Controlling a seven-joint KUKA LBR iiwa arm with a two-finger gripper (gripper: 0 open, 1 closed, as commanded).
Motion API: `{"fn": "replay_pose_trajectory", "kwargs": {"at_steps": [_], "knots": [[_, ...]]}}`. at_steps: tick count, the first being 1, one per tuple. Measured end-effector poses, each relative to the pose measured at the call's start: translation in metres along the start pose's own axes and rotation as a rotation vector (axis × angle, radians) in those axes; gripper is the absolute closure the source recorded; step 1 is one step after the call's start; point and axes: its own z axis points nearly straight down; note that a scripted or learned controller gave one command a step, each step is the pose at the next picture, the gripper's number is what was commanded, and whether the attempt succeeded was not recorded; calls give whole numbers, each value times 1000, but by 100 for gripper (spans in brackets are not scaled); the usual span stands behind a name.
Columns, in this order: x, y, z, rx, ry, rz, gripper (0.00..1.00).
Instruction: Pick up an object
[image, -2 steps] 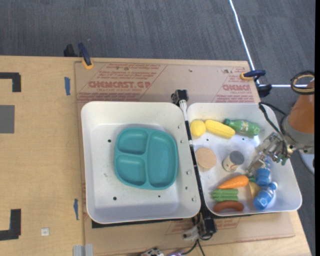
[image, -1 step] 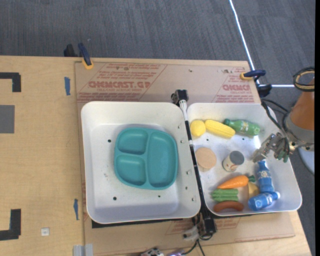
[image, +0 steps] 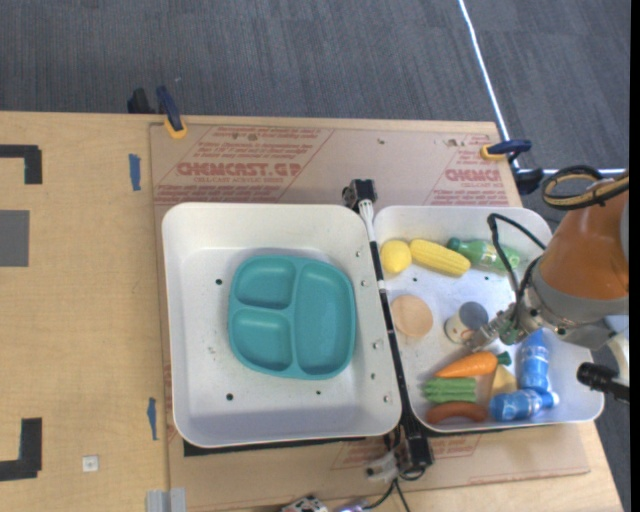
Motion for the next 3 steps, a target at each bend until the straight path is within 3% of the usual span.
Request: {"fn": "replay_pose_trajectory", "kwargs": {"at_steps": [1,2,3], "knots": [[0,0,1,0,1,1,0],[52,-13,0,0,0,98,0],[50,-11,-11,-6,-7,100,100]]}}
